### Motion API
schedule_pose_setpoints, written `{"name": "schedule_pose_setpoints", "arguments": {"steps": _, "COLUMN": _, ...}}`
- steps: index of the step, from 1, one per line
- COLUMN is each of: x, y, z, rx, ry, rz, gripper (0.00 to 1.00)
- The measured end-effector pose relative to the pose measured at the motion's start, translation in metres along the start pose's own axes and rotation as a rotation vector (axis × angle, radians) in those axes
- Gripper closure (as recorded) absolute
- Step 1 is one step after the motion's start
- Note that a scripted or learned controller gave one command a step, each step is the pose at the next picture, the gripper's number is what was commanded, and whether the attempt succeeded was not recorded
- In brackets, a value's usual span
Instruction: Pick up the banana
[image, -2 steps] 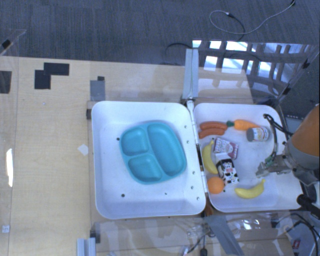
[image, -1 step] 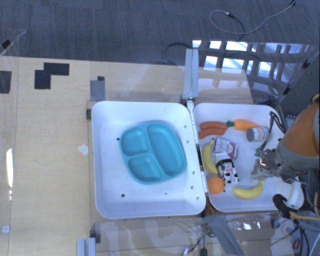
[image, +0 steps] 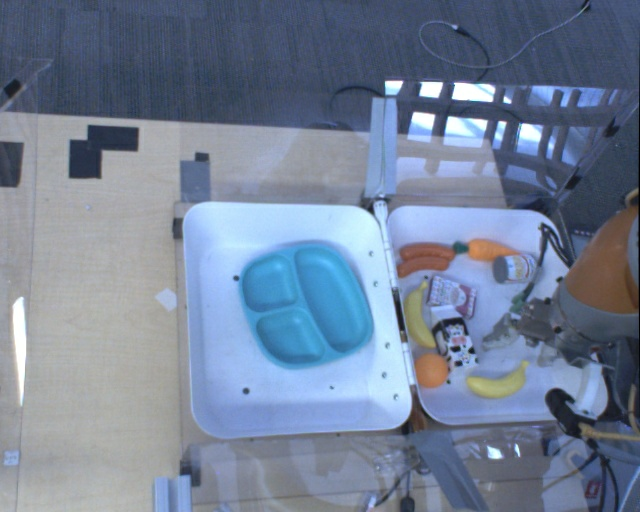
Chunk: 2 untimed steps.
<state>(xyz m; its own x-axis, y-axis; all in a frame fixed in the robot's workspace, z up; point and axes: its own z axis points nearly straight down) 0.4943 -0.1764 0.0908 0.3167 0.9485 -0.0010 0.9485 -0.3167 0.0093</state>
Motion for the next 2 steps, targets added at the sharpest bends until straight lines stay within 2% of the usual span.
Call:
{"name": "schedule_pose_setpoints", "arguments": {"steps": 1, "x": 0.0027, "y": 0.0021, "z": -0.0111, "rx": -0.004, "ry": 0.004, "rz": -0.007, "gripper": 1.00}}
{"name": "schedule_pose_setpoints", "arguments": {"steps": 2, "x": 0.0027, "y": 0.0021, "z": -0.0111, "rx": -0.004, "ry": 0.004, "rz": -0.006, "gripper": 0.00}}
